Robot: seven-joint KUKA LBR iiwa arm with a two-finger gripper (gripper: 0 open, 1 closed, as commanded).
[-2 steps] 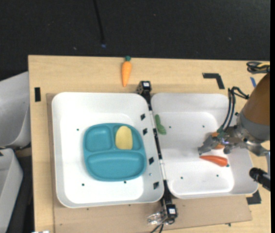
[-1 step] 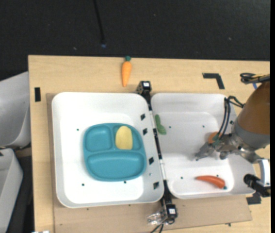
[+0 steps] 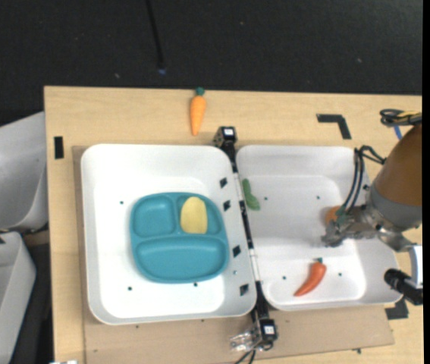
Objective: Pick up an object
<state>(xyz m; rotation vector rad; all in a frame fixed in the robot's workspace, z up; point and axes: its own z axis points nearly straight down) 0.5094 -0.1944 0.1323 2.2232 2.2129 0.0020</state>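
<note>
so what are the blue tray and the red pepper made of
Blue tray: looks like moulded plastic, matte, uniform teal, with rounded compartment walls. Red pepper: probably a plastic or rubber toy, smooth, evenly red-orange with a green stem; too small to tell which.

Teal tray [image 3: 177, 252], yellow item [image 3: 193, 214], orange carrot [image 3: 197, 113], red pepper [image 3: 311, 278], white bins [image 3: 97, 226]

Setting: robotics lab test cell. Evidence: pale wooden surface [image 3: 123, 116] bearing two shallow white bins, left bin [image 3: 97, 279] and right bin [image 3: 290, 161], clipped together at the seam; black floor around; cabling at the robot arm [image 3: 400, 180]; toy plastic food props, e.g. carrot [image 3: 197, 112].
</note>
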